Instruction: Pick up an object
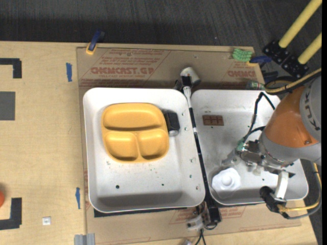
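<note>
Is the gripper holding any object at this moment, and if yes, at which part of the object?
It cannot be told. The gripper is low in the right bin, beside a white bottle, but no object is seen between its fingers.

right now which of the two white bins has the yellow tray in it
The left bin. The yellow divided tray lies in its upper half. The right bin instead has a white bottle and a small brown piece.

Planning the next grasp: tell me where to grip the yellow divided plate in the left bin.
Grip the yellow divided plate by its raised outer rim, from above, probably on its front or left edge; the dark object crowds its right side, and the body looks too wide for the fingers.
</note>
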`<state>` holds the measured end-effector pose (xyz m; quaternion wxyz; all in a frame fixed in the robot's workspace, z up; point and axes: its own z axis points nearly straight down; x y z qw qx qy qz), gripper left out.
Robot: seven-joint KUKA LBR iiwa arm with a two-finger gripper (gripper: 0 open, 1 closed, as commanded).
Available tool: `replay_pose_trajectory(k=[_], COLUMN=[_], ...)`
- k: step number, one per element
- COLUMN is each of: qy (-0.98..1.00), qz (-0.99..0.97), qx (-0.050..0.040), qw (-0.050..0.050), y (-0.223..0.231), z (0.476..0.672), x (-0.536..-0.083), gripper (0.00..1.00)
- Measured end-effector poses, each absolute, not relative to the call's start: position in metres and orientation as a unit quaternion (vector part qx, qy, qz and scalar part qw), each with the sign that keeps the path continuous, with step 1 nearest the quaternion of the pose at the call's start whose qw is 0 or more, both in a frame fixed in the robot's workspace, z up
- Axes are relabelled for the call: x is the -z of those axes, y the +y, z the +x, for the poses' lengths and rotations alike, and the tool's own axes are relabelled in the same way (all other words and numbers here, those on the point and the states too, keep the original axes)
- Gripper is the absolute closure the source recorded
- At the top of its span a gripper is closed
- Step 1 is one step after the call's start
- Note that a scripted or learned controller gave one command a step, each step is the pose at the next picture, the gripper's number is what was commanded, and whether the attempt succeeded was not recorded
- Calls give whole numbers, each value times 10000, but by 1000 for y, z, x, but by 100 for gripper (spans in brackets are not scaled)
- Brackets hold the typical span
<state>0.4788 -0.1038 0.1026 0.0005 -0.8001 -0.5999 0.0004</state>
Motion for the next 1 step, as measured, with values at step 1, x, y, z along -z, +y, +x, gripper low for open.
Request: replay_pose_trajectory(k=[1], qy=[-6663], qz=[-7457], qx=[22], qw=[31], y=[-184], z=[484], x=[-85], gripper=[0])
